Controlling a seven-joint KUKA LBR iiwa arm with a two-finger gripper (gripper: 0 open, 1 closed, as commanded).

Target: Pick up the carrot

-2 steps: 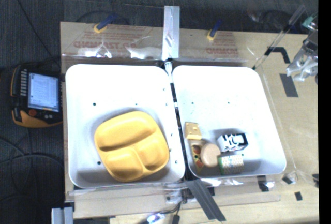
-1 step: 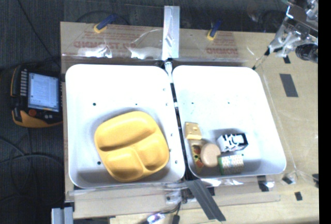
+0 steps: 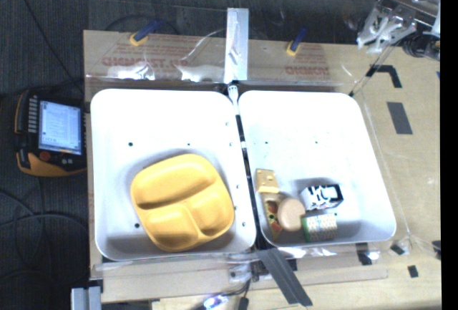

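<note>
Camera view, looking down at a slant. Two shallow white bins side by side on the tabletop (image 3: 422,129): left white bin (image 3: 114,115), right white bin (image 3: 358,129). In the left bin, a yellow plastic divided tray (image 3: 182,200), lying flat toward the near side, well apart from anything else.

Near the front-left corner of the right bin, a small cluster of toy food, crowded together against the bin's wall: a tan block-like piece (image 3: 265,181), a round beige piece (image 3: 290,214), a black-and-white object (image 3: 322,195), a green-and-grey can-like item (image 3: 319,225). Carrot hard to single out; probably the small orange-red sliver (image 3: 270,214) wedged between the tan piece and the round one, touching both. Tight packing likely to make a clean grasp awkward.

Metal two-finger gripper (image 3: 383,29) parked high at the far right corner, outside both bins, well apart from the cluster. Opening impossible to tell at this size. Nothing held. Approach not yet begun, judging by position.
</note>
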